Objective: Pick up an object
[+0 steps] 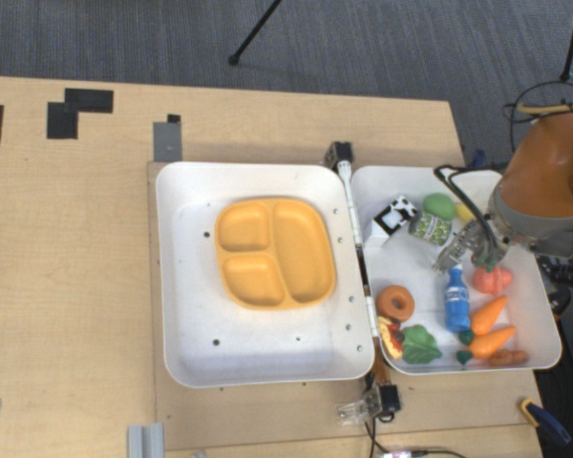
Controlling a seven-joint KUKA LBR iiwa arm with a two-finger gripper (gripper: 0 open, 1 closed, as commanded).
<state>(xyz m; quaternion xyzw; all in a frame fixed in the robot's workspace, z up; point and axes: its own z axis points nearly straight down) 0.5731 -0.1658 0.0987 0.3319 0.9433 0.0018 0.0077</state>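
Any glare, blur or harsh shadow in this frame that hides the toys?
Camera view: even, soft light; the yellow tray and blue bottle read sharp; mild sheen on the left bin; the claw is small and slightly soft against the clutter.

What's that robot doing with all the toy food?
The robot arm is reaching into the right bin, which is full of toy food. Its gripper hangs low just above a blue bottle, with a donut, orange carrots and a green leafy toy close by. It isn't holding anything yet. The left bin has a yellow divided plate in it.
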